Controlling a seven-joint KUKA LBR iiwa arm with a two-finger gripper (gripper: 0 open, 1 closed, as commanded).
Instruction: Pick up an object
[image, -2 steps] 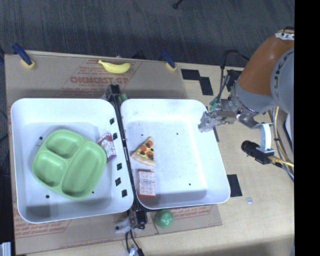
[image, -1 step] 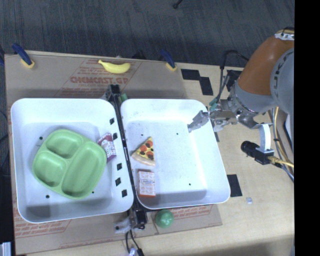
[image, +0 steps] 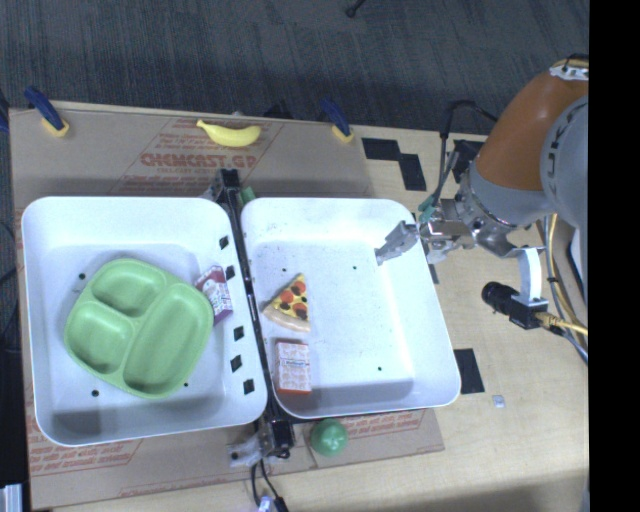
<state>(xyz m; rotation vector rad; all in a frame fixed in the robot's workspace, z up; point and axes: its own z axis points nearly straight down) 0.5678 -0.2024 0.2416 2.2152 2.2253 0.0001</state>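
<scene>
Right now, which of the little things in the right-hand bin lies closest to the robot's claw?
The pizza slice. It lies nearer the gripper than the orange packet, which sits below it toward the bin's front edge.

Bright even overhead light, soft shadows, slightly grainy

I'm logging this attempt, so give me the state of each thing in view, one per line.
end effector: over the right bin's far right rim, nothing in it
pizza slice: flat in the right bin
orange packet: flat, near side
green tray: upright in the left bin
red packet: beside the tray
</scene>
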